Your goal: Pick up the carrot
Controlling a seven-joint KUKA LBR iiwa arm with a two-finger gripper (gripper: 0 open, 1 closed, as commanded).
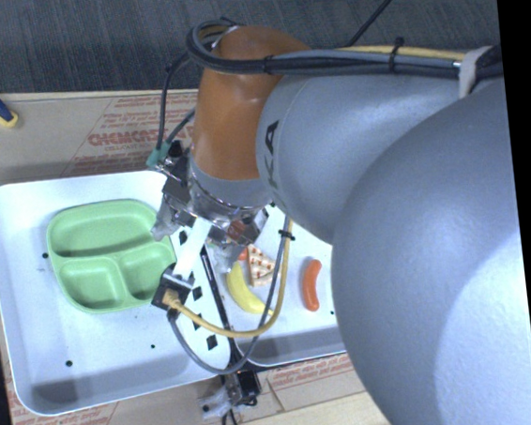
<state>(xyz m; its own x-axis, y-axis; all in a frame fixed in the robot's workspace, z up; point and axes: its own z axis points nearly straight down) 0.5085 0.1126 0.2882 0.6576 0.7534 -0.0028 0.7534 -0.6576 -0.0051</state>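
The carrot (311, 284), a short orange-red piece, lies in the right bin (298, 345) near its front, just right of a pizza slice. The grey arm with its orange band comes in from the right and covers most of that bin. My gripper (233, 233) hangs below the wrist over the divide between the two bins, up and to the left of the carrot, apart from it. A brownish thing shows at the gripper's tip, but I cannot make out what it is.
A yellow banana (245, 292) and a pizza slice (260, 266) lie left of the carrot. A green divided tray (109, 251) sits in the left bin (35, 354). Yellow and black cables (223, 332) loop down from the wrist over the divide.
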